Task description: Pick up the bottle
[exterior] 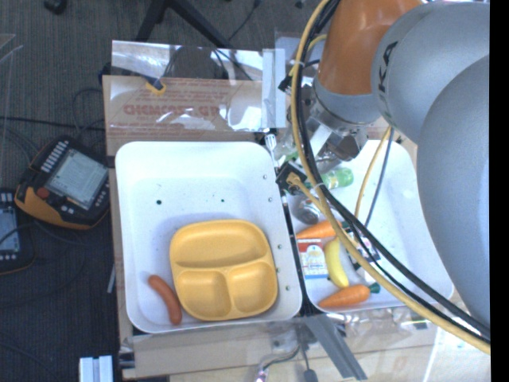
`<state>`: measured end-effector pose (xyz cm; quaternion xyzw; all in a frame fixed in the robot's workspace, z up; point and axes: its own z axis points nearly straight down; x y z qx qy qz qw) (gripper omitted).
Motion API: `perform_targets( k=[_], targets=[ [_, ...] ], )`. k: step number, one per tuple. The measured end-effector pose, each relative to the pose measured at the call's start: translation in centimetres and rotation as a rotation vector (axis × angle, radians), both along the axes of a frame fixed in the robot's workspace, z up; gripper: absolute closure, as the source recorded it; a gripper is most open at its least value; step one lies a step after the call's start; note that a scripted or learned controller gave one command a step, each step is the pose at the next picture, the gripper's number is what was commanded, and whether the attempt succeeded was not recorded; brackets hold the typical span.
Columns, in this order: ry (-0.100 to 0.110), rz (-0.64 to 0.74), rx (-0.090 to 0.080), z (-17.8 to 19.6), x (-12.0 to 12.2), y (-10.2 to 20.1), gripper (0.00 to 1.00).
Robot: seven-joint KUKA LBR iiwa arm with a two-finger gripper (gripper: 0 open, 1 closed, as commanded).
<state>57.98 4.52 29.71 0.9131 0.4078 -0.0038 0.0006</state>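
Observation:
The bottle is a small green one lying in the far part of the right bin, partly covered by cables. My gripper hangs just above and behind it, under the orange band of the arm. Yellow and black cables cross in front of both, so I cannot make out whether the gripper touches the bottle.
The right bin also holds two carrots, a banana and a small labelled box. In the left bin lie a yellow divided plate and a sausage. A cardboard sheet stands behind the bins.

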Motion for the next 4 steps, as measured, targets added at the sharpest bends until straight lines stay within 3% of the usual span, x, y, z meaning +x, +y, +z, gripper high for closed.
perform_targets(
  k=[1, 2, 3, 4],
  targets=[
    [0.003, -0.001, 0.001, -11.0, 2.9, 9.5, 1.00],
    [0.002, 0.024, 0.001, -13.0, -1.3, 18.8, 1.00],
    [0.002, 0.244, 0.002, -5.3, -6.3, 12.4, 1.00],
    [0.001, 0.018, -0.001, -5.2, -6.7, 18.8, 1.00]
  ],
)
